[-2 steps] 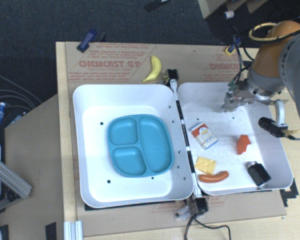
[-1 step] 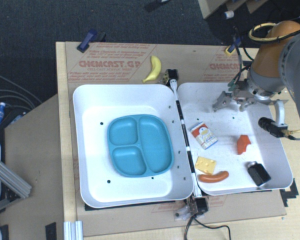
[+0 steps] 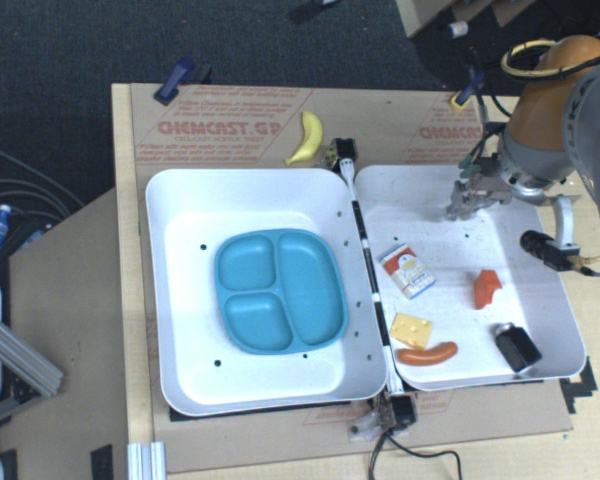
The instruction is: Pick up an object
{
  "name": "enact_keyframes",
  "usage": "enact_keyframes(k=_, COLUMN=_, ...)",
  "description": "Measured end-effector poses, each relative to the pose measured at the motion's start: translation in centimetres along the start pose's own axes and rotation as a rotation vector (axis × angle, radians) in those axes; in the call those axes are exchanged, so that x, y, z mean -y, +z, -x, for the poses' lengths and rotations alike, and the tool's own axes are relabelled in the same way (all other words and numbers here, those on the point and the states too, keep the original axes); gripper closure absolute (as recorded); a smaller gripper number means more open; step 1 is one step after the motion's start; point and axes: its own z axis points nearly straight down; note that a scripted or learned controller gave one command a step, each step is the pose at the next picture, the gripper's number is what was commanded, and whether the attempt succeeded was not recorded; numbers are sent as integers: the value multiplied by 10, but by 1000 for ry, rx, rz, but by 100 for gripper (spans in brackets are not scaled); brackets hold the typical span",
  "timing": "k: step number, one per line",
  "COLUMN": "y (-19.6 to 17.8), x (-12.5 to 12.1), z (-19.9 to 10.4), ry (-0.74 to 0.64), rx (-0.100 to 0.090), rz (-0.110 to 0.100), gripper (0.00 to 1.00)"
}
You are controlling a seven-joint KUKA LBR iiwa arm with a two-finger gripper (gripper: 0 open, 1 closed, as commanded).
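Note:
My gripper point(image 3: 467, 204) hangs over the far part of the right bin point(image 3: 420, 190), with the grey and orange arm reaching in from the right. Nothing shows between its fingers. In the right bin lie a small red and white carton point(image 3: 407, 271), a red piece point(image 3: 487, 288), a yellow cheese wedge point(image 3: 411, 329), a red sausage point(image 3: 426, 354) and a black block point(image 3: 517, 348). All of these lie nearer the front than the gripper. The carton is the closest, down and to the left of it.
The left bin point(image 3: 180, 208) holds a blue divided plate point(image 3: 280, 290). A yellow banana point(image 3: 306, 139) lies on the bench behind the bins, beside a black clip point(image 3: 343, 153). A blue object point(image 3: 174, 82) sits at the bench's far left corner.

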Motion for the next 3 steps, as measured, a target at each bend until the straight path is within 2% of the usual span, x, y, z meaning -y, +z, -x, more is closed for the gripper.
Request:
enact_keyframes(k=1, y=0, x=0, z=0, ry=0, rx=0, rz=-1, gripper=0)
enact_keyframes(k=2, y=21, x=8, z=-37, ry=3, rx=-5, rz=-7, gripper=0)
enact_keyframes(k=3, y=11, x=7, z=-36, ry=3, rx=-3, rz=-5, gripper=100)
